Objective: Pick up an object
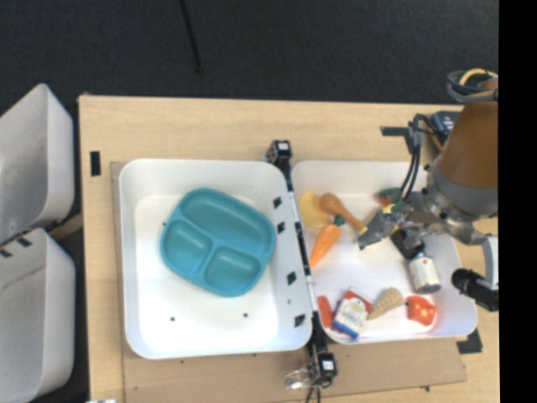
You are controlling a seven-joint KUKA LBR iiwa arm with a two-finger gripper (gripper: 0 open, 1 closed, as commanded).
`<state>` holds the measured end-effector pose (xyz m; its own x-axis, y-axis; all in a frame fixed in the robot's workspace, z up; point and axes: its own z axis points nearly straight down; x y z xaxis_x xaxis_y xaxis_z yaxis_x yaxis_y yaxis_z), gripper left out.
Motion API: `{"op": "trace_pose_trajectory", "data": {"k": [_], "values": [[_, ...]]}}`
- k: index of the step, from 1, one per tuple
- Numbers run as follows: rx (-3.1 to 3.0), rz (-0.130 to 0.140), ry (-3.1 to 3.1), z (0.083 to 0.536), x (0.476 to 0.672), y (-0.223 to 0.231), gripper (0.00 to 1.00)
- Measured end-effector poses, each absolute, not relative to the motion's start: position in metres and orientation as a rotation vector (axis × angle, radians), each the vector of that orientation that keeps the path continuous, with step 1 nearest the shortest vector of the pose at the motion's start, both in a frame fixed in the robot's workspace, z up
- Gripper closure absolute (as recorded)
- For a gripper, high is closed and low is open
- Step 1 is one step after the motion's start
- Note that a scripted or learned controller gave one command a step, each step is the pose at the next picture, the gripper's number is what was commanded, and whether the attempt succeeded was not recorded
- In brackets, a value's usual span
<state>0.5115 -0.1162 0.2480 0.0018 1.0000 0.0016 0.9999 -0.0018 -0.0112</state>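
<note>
Two white bins sit side by side on a wooden bench. The left bin [134,250] holds a teal divided plate [219,241]. The right bin [352,175] holds a carrot [325,242], a yellow piece [311,210] touching a drumstick [340,211], a small carton [350,316], an ice cream cone [386,302], a red piece [422,310] and a small can [424,273]. The gripper [388,227] hangs low over the right bin, just beside the can; whether its claw is apart or together cannot be told
</note>
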Motion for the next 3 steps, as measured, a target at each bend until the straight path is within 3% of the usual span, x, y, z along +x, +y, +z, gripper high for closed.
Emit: {"op": "trace_pose_trajectory", "data": {"k": [1,3], "values": [[-2.220,-0.001,-2.224,0.254,0.514,-0.116,0.00],[-2.222,0.005,-2.217,0.145,0.509,-0.113,0.00]]}}
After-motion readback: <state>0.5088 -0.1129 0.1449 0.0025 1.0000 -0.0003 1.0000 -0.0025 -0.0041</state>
